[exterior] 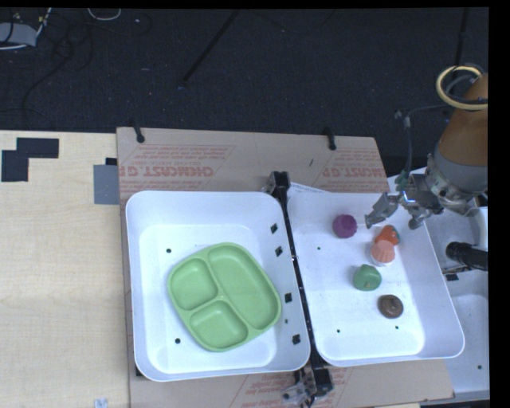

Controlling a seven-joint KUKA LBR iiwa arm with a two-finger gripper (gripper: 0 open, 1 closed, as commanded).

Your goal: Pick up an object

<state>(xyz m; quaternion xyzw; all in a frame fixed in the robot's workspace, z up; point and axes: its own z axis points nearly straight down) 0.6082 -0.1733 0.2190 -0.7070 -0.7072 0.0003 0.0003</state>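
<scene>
I am working in what looks like a robotics lab. Two white bins (pixel 147 239) stand side by side on a sheet of printed cardboard (pixel 199 159), which lies on a pale wooden worktop (pixel 56 255). Behind them I see dark carpet (pixel 279 72) with loose cables (pixel 32 24), and the grey and orange robot arm (pixel 462 135) stands at the right.

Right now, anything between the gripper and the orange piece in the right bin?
Nothing visible. The gripper hangs over the right bin, just above and beside the orange piece, with bare bin floor between them. The purple ball lies off to the left, the green piece and brown piece farther down.
</scene>
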